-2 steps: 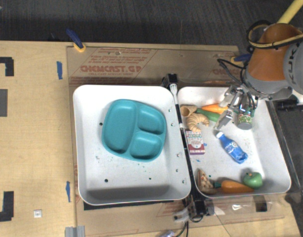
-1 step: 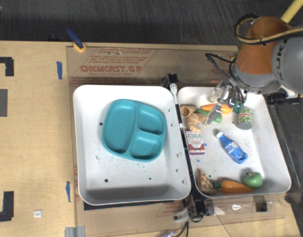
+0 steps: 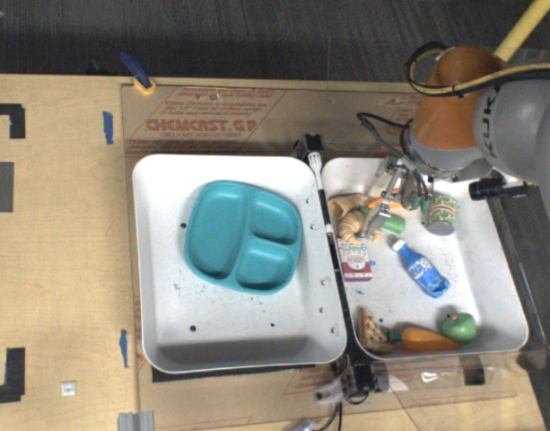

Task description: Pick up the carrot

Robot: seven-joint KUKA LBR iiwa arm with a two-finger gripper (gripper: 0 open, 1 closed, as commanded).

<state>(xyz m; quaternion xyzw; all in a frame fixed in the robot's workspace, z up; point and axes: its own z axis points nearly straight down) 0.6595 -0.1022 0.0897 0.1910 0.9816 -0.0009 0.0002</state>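
The carrot (image 3: 425, 338) is an orange tapered piece lying flat along the front wall of the right bin (image 3: 499, 268), with a green rounded thing (image 3: 460, 326) touching its right end. My gripper (image 3: 388, 203) hangs low over the back left part of that bin, well behind the carrot and apart from it. A small orange and green item (image 3: 390, 219) lies right at the gripper's tip; whether it is held is unclear.
A blue bottle (image 3: 421, 270), a green-labelled can (image 3: 440, 212), a red and white packet (image 3: 354, 260), a tan pastry (image 3: 348, 219) and a brown item (image 3: 373, 330) share the right bin. The left bin (image 3: 158, 312) holds a teal divided plate (image 3: 243, 234).
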